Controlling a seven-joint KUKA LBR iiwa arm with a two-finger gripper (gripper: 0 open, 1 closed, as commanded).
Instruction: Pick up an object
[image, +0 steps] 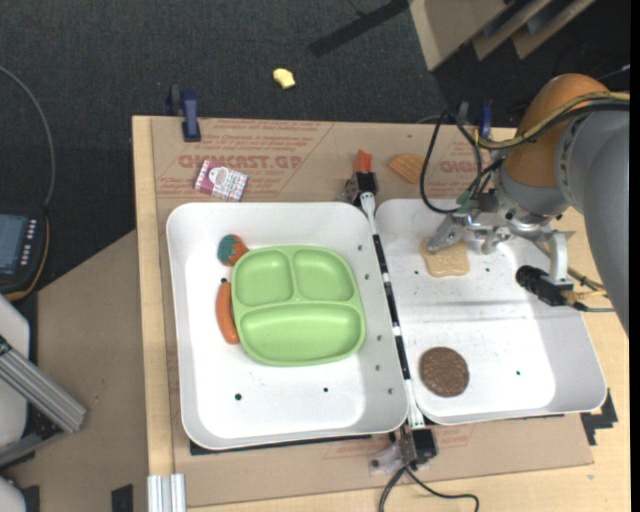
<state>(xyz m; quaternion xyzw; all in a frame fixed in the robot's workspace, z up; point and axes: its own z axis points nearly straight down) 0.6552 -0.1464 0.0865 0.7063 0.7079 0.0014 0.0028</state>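
The right bin (560, 390) holds a tan toast-shaped piece (447, 264) near its back left and a round brown patty (443, 370) near its front. My gripper (496, 258) hangs over the back of this bin with its fingers spread apart. The left fingertip (438, 243) rests at the tan piece's upper edge, while the right finger (556, 262) is well clear of it. Nothing is between the fingers. In the left bin (200, 390) a green divided plate (297, 304) lies beside an orange sausage shape (227, 312) and a small teal-and-red item (232, 248).
A black divider strip (385, 290) runs between the bins. Behind them on the cardboard lie a pink-white packet (221, 180), a blue clamp (187, 112), an orange-tipped clamp (362, 172) and a tan scrap (405, 167). Black cables (435, 165) loop behind the gripper.
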